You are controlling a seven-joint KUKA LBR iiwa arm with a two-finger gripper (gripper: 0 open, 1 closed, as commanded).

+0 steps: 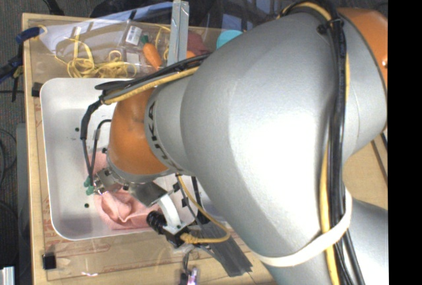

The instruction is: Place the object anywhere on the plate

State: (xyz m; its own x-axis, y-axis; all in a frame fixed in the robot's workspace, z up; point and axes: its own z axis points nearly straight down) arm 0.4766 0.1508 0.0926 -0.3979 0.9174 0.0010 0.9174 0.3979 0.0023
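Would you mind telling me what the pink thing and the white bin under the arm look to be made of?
Pink thing: probably soft cloth or rubbery material, matte; it lies in folds and lumps. White bin: likely moulded plastic, smooth with a slight sheen; rounded corners and a seamless wall suggest that.

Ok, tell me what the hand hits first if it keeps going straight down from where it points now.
Most likely the pink plate lying in the white bin: the hand hangs right over it, pointing down. Depth is unclear from this slanted view, and the arm hides much of the plate.
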